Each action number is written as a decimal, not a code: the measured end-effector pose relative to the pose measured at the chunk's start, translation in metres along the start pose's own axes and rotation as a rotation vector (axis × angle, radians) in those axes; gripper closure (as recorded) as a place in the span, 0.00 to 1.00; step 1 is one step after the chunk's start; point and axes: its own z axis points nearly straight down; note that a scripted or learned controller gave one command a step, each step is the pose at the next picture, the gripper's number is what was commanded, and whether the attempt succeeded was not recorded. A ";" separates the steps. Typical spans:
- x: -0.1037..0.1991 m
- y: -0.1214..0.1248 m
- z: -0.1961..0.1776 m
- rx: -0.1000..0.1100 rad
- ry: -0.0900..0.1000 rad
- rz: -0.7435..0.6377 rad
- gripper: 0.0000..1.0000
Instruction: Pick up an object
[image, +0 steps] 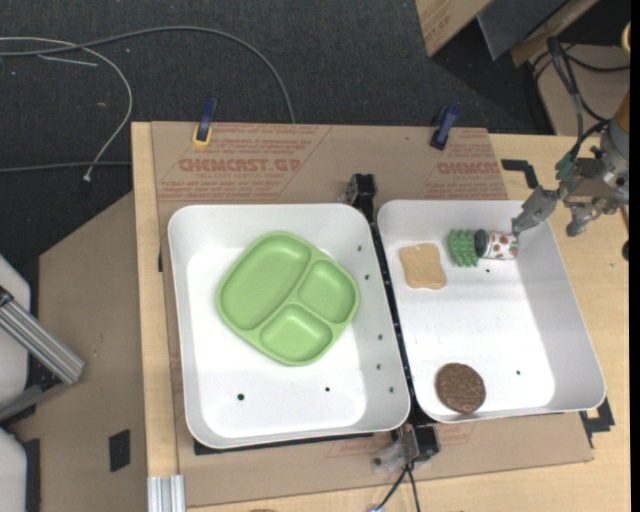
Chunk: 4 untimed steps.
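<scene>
A grey two-finger gripper (556, 212) reaches in at the right bin's (560, 330) far right rim, fingers spread apart and holding nothing. Just left of its nearer finger lies one green toy with a spotted red-and-white end (480, 246). Further left sits one tan bread slice (423, 265), and below, near the front rim, one brown round cookie (460, 387). The left bin (200, 380) holds one green divided plate (288, 297).

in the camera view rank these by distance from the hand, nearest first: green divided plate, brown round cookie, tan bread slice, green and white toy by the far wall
1. Green and white toy, right bin, just beside the hand.
2. Tan bread slice, right bin, far left part.
3. Brown round cookie, right bin, near edge.
4. Green divided plate, left bin.
</scene>
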 end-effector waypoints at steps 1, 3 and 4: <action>0.001 0.002 -0.008 -0.013 -0.003 -0.003 0.00; 0.001 -0.005 0.089 -0.008 -0.002 -0.003 0.00; -0.003 -0.014 0.138 -0.007 -0.001 -0.002 0.00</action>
